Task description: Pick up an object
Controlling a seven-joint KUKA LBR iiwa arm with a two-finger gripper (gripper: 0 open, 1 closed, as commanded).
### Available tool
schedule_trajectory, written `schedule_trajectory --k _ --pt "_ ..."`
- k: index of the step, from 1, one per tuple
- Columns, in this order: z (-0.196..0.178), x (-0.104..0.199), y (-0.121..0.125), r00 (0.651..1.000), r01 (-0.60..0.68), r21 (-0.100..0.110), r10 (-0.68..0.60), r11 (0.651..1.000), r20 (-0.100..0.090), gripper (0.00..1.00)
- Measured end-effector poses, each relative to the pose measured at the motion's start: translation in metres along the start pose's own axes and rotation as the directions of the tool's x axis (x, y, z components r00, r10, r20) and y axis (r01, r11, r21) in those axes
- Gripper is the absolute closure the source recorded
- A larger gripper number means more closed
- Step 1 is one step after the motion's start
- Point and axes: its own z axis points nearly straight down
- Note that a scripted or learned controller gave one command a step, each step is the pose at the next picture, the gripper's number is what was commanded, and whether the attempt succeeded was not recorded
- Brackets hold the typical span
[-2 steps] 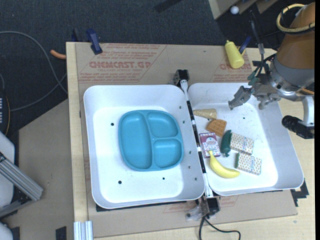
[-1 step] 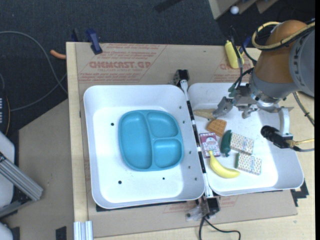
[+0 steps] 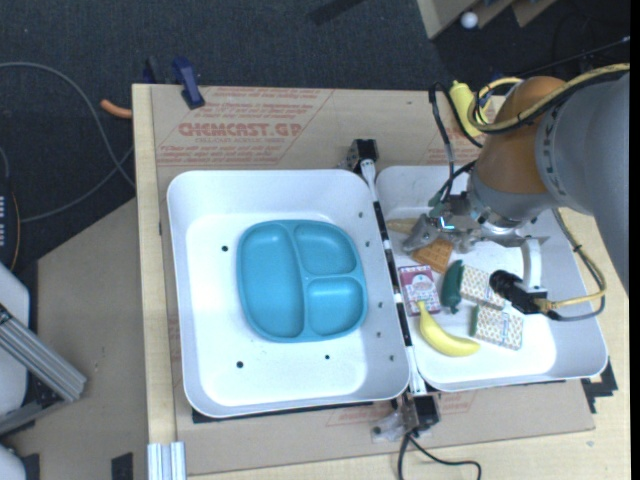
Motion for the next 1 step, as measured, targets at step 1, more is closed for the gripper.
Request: schedule_trajectory --k 1 --pt "-0.0007 -0.0007 -0.0095 1.0 0.0 0.0 0.0 1.0 0.0 0.0"
